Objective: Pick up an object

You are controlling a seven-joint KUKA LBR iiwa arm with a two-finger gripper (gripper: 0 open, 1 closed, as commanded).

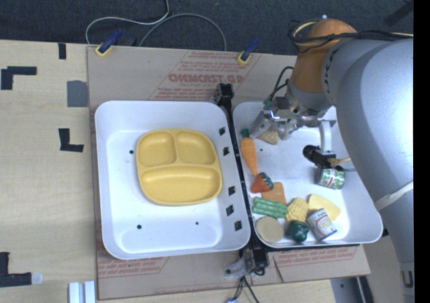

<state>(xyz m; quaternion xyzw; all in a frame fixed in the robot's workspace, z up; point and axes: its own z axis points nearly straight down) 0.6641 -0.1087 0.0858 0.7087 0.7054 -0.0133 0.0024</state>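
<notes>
While arm reaches in from right, end effector [272, 122] hangs low over right bin [366, 218]; grip state unclear.

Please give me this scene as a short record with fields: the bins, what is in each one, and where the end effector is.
left bin: holds a yellow divided plate
right bin: holds toy food and small cans
carrot: near the right bin's left wall
green can: right side of the right bin
corn: front of the right bin
end effector: over the back of the right bin, near a tan item

divided plate [179, 166] in left bin [111, 120], toys in right bin [366, 218]
</notes>
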